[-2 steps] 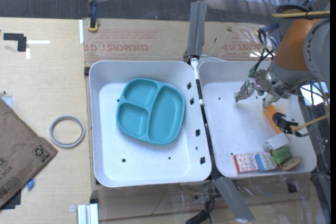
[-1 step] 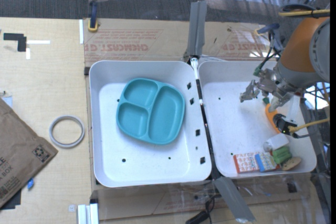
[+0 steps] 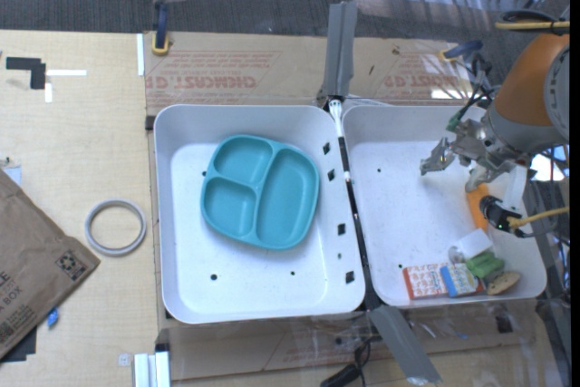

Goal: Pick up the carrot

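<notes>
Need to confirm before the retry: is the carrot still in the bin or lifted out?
In the bin: the carrot lies on the right bin floor, beneath the gripper.

Divided plate in left bin; carrot under gripper in right bin

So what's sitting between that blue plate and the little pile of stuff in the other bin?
In the camera view, the two bins' adjoining rims lie between the blue plate and the pile; beyond them the right bin's floor is bare.
</notes>
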Controlling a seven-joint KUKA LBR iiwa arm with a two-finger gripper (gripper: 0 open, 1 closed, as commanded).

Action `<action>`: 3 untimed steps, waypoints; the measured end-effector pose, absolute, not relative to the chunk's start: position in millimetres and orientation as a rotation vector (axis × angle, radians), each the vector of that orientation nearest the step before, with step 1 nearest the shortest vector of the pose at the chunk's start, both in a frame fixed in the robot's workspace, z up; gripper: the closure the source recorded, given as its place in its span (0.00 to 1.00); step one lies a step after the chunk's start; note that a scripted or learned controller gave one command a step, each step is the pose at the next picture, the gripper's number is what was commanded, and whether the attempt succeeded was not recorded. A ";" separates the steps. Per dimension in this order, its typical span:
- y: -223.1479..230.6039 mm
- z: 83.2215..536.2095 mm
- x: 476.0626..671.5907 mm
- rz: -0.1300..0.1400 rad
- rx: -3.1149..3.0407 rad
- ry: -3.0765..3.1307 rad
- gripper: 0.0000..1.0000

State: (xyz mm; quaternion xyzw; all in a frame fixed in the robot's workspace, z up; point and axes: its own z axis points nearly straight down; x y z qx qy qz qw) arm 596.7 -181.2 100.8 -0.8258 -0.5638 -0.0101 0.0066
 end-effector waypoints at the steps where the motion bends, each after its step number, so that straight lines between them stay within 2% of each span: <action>1: -188.4 105.0 584.0 -0.038 -2.350 -2.058 0.00; 2: -173.1 164.5 629.0 0.002 -2.533 -1.861 0.00; 3: -204.1 90.9 594.6 -0.003 -2.527 -1.854 0.00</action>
